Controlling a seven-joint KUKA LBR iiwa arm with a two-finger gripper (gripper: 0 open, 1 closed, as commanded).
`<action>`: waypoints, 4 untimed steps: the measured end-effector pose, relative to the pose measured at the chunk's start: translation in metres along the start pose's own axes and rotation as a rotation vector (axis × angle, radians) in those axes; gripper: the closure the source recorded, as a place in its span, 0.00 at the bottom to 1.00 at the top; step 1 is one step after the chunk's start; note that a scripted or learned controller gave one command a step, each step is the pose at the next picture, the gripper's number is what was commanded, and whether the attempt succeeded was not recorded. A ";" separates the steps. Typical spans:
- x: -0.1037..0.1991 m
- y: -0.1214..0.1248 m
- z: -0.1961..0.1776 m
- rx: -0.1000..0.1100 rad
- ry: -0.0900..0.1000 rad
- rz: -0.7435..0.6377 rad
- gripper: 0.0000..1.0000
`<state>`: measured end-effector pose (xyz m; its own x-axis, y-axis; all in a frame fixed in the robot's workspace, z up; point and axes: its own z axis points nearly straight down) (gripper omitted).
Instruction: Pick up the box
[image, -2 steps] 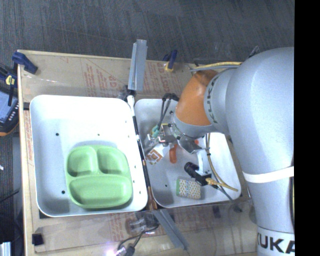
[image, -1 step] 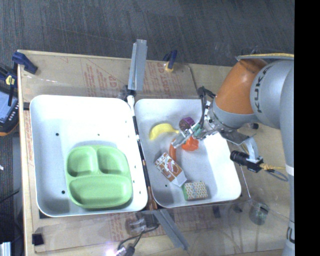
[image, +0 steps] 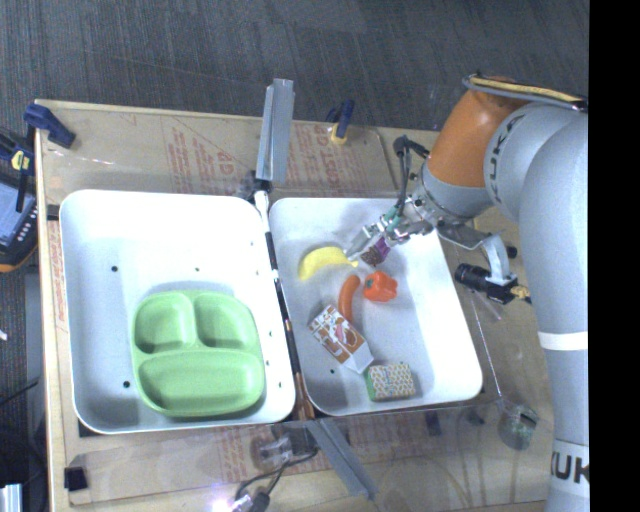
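Down in the right bin (image: 455, 330), the box (image: 338, 336) — a small carton printed in red, white and brown — lies flat on the white floor near the bin's middle, tilted on a diagonal and apart from the gripper. Just above it an orange carrot-like piece (image: 347, 294) stands nearly upright in the view, its lower end close to the box's top corner. Beside that, to the right, sits an orange-red pepper-shaped toy (image: 380, 288), and up to the left lies a yellow banana (image: 323, 261). Below and right of the box, near the bin's front wall, rests a small green-patterned block (image: 389, 381). The gripper (image: 378, 245) hangs over the upper part of this bin, just right of the banana and above the pepper toy; whether its fingers are spread or closed cannot be told from here, and nothing is seen between them. The grey arm (image: 545, 190), with its orange band, comes in from the right. The left bin (image: 90, 240) holds a green three-compartment tray (image: 198, 352). Both bins sit side by side on the wooden surface (image: 160, 140).
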<state>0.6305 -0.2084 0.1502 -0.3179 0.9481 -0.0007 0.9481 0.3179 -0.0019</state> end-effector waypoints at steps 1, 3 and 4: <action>0.044 -0.092 0.039 -0.030 -0.019 -0.041 0.00; 0.031 -0.031 0.048 -0.002 0.000 -0.077 1.00; 0.092 -0.017 -0.032 -0.001 0.001 -0.039 1.00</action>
<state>0.5853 -0.1269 0.1824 -0.3548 0.9350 0.0001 0.9350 0.3548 -0.0009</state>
